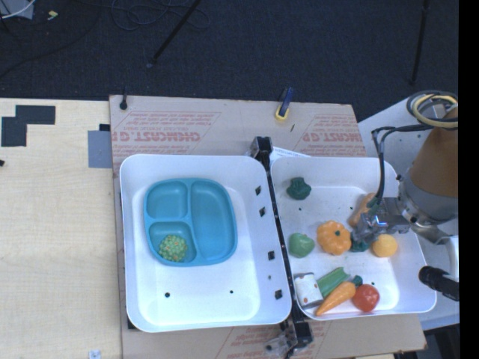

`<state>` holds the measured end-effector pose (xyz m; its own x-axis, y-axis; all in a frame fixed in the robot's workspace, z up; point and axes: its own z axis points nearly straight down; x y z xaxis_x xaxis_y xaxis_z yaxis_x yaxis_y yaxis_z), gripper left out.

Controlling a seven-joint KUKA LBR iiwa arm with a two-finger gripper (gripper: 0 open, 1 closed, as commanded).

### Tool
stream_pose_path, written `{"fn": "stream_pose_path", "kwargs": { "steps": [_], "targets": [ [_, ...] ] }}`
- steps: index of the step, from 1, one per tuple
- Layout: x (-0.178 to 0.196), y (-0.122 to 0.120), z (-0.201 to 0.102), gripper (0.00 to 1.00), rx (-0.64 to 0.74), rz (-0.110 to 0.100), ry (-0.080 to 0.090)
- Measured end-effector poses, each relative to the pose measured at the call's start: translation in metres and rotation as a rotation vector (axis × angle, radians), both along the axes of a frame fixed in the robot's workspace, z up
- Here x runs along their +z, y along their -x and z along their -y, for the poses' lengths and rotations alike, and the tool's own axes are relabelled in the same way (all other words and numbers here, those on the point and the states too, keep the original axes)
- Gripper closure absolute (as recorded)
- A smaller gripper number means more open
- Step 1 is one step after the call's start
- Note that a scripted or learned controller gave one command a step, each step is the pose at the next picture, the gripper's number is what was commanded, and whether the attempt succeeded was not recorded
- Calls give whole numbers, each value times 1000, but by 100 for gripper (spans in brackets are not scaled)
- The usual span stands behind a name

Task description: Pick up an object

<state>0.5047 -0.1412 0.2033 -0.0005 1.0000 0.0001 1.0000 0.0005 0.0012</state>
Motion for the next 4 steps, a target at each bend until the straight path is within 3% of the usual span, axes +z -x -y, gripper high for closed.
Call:
{"fn": "stream_pose_path", "kwargs": {
  "steps": [1, 3, 4],
  "targets": [
    [25, 0, 1, 100, 1, -1, 0],
    [25, -18, -100, 100, 5, -4, -2],
    [25, -47, -139, 100, 4, -3, -1]
  ]
}}
